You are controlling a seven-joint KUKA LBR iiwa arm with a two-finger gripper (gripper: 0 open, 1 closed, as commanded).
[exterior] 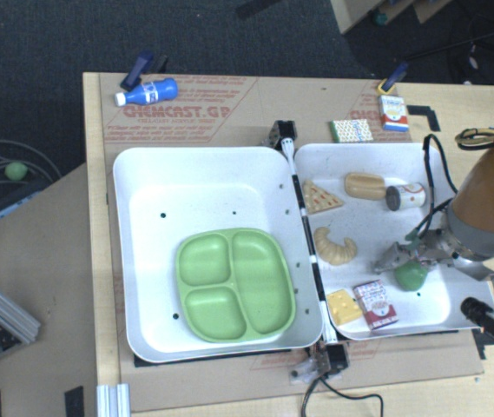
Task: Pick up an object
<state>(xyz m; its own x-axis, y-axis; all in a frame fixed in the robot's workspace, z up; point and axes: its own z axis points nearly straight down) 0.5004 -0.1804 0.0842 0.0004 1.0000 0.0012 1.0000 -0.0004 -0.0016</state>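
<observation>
The jaws [405,259], whose opening I cannot tell, sit over a green ball [411,276]; it may roll away.

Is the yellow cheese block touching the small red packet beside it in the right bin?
Touching. The camera view shows the yellow cheese block lying edge to edge against the small red packet, with no white bin floor between them.

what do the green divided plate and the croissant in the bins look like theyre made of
Green divided plate: looks like moulded plastic, matte pale green, uniform colour with smooth rounded compartment ridges. Croissant: probably a plastic or rubber toy food, with an even tan surface and a slight sheen; it could be foam, the view leaves that open.
</observation>
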